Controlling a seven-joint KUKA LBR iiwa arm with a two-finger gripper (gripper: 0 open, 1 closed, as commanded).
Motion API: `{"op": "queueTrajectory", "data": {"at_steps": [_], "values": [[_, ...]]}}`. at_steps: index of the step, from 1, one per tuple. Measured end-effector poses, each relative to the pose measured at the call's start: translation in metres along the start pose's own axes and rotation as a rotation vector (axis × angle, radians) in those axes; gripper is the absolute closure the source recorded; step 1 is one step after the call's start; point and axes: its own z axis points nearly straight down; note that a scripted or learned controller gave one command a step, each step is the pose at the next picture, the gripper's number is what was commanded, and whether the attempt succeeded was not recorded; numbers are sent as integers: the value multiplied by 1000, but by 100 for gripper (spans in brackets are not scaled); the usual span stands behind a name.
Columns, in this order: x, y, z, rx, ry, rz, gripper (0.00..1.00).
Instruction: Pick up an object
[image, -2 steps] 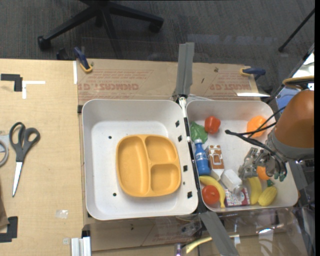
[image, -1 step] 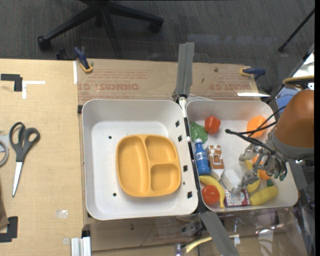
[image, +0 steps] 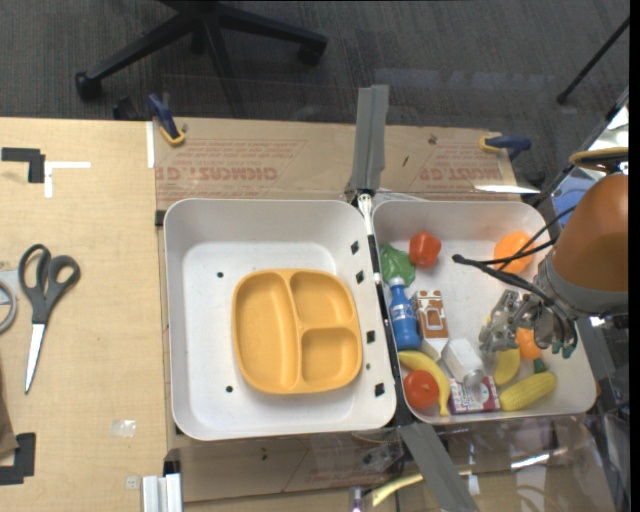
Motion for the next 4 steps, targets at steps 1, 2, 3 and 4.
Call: {"op": "queueTrajectory", "data": {"at_steps": [1, 2, 3, 4], "values": [[0, 0, 0, 0, 0, 0, 0], [-1, 1, -9, 0, -3, -3, 100], [-1, 1, -9, 0, -3, -2, 0], [3, -48, 10, 1, 6, 190, 0]]}}
